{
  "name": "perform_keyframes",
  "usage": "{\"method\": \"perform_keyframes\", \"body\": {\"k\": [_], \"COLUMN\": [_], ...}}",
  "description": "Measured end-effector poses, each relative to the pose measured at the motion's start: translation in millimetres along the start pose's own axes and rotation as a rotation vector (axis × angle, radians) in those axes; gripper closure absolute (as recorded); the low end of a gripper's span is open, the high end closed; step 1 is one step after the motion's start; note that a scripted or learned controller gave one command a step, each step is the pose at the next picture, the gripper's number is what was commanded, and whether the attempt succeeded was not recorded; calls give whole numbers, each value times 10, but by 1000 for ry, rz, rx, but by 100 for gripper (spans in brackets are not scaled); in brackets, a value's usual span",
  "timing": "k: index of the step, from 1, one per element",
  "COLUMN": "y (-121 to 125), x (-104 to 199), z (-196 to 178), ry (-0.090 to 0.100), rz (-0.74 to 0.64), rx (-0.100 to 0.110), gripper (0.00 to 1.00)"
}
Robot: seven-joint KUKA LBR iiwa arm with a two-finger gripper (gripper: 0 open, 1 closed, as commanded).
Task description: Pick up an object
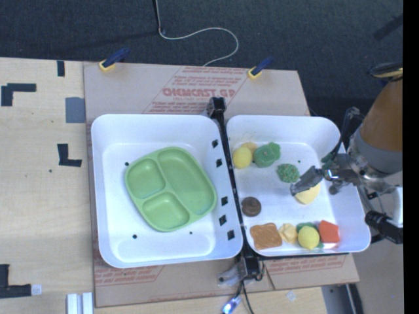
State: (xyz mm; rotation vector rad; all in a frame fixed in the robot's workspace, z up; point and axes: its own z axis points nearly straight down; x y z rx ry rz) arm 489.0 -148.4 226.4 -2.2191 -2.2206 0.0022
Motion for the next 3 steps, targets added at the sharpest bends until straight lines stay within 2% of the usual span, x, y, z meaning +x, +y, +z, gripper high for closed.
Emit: {"method": "perform_keyframes", "body": {"k": [1,2,3], "y": [0,-51,-32], "x": [5,481,1521], "z": [-97,-909,-1428], "ry": [0,-1,2], "rz": [-1,-5,-12], "rx": [1,-7,-7], "gripper": [100,100,100]}}
